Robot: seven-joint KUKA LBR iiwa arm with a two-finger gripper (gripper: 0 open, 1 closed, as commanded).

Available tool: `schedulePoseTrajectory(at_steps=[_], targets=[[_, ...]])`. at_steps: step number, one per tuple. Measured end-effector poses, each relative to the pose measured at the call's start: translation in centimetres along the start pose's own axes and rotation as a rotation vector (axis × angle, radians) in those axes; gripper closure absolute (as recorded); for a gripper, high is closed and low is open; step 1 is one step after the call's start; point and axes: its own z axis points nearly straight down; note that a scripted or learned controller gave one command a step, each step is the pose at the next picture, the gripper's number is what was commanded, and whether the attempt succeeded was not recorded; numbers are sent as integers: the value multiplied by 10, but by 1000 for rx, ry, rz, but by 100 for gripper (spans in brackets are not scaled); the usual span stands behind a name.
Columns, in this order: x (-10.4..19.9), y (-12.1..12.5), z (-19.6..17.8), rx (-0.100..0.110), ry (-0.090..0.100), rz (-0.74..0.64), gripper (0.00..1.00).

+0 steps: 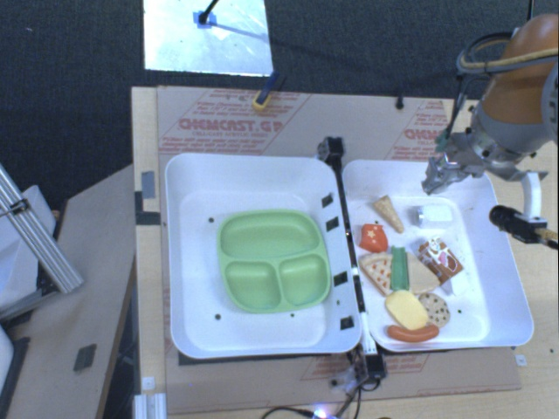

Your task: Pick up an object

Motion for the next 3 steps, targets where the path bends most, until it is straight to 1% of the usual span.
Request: schedulePoseTrajectory(at_steps=[1,2,3], targets=[[45,-29,0,-1,1,-1,100],[73,-75,10,2,1,0,100],[62,-76,1,-5,-1,6,100]])
